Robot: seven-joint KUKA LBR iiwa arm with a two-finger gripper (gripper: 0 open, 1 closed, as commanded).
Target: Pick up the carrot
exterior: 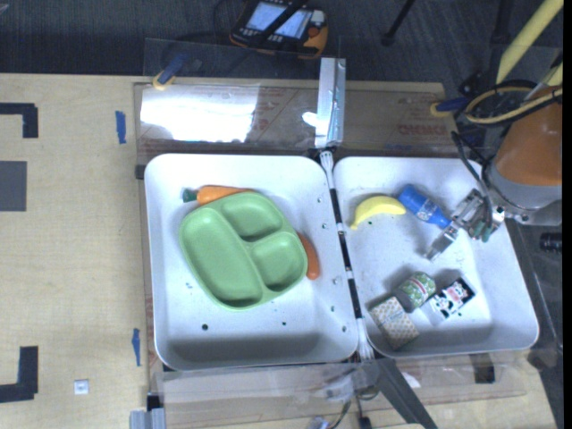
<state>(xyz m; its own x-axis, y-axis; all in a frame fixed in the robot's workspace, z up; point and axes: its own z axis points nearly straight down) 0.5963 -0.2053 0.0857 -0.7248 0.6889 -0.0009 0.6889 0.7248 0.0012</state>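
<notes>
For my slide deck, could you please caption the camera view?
Gripper over right bin; carrot lies under green plate in left bin.

We see our arm [527, 164] as a rounded grey body with an orange band, ending in a small metallic gripper [440, 244] with greenish fittings near the wrist.

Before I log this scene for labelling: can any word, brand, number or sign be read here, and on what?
None can be read.
Cardboard strip behind the bins: faint reddish print, too blurred.
Black-and-white carton: pattern, no legible words.
Handheld screen: lit, too small.
Blue bottle: label unreadable.
</notes>
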